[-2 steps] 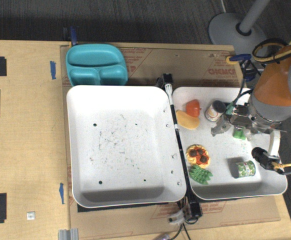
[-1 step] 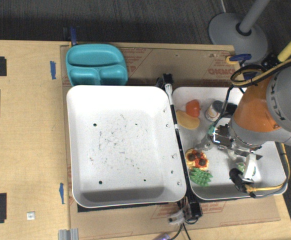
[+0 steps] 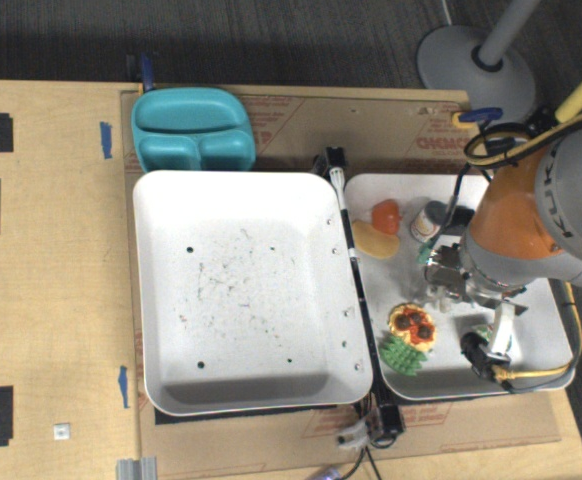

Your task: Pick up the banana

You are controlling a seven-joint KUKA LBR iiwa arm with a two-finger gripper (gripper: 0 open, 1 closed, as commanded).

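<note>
A pale yellow, rounded piece (image 3: 374, 239) lies at the upper left of the right bin (image 3: 561, 353), and I cannot tell if it is the banana. An orange-red toy (image 3: 386, 214) touches its upper edge. My gripper (image 3: 441, 272) hangs over the middle of that bin, just right of the yellow piece and apart from it. The grey arm and its orange band (image 3: 511, 223) hide what lies beneath them.
A toy pizza slice (image 3: 412, 324) and a green leafy toy (image 3: 401, 356) sit at the right bin's lower left. A small can (image 3: 430, 218) stands near its back. The left bin (image 3: 241, 288) adjoins it, and a teal tray (image 3: 193, 128) lies behind.
</note>
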